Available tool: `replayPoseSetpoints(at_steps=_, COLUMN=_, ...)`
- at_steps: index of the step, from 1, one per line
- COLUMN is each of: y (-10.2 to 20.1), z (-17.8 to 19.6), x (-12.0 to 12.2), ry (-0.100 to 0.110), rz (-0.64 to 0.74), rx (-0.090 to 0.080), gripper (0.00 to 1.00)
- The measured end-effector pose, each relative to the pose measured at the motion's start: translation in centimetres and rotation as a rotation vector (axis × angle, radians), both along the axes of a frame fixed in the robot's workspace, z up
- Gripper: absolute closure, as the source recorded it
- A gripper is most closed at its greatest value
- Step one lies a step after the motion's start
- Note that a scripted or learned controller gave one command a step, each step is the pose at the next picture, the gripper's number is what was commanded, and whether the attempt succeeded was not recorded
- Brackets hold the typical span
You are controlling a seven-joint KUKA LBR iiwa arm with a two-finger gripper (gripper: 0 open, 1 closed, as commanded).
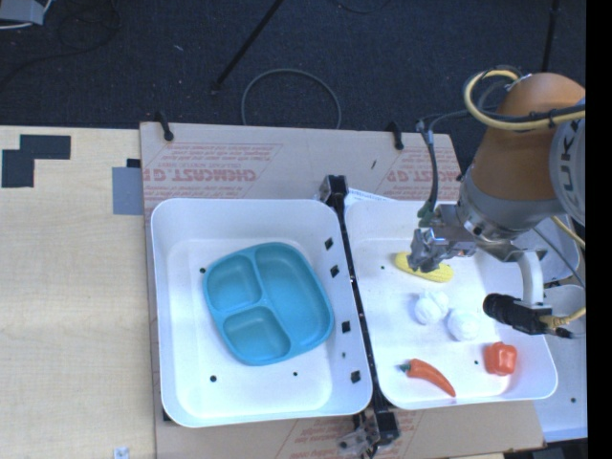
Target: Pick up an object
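A blue divided plate (267,302) lies in the left bin (182,371).

A single fixed camera looks down on my bench (76,304) at a slant from above, far enough back to take in both white bins, the left bin (182,352) and the right bin (535,376). My arm (521,151) enters from its right.

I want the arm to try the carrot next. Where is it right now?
The carrot lies in the right bin, near its front edge, with the red pepper to its right and two white lumps behind it.
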State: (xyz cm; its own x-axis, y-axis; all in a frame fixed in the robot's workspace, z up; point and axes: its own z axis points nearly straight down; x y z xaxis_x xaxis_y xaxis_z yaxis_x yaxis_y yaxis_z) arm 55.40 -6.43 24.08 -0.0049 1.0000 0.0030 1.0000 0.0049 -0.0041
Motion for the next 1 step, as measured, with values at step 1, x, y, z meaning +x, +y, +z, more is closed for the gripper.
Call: replayPoseSetpoints(at_steps=1, y=5.04, z=0.62, x=-0.69, ry=0.000, rz=0.000, rx=0.000, gripper=1.00)
